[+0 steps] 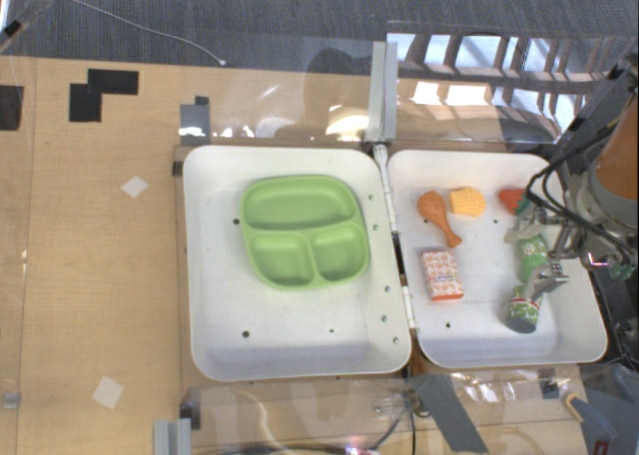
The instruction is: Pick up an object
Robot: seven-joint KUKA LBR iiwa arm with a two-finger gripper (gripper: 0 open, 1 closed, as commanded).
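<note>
The right bin (479, 343) holds a tan toy drumstick (437, 214), a yellow ridged piece (466, 203), a red piece (510, 200) partly hidden by the arm, a pink and white packet (441, 275) and a green bottle-like object (525, 295) with a grey end. My gripper (537, 261) reaches in from the right and hangs right over the upper part of the green object, hiding it. Whether it touches the object is unclear.
In the left bin (215, 333) lies a green divided plate (303, 231). A ridge (395, 263) separates the two bins. Cables and the arm's wrist (599, 194) crowd the right bin's far right corner. A metal frame (479, 54) stands behind the bins.
</note>
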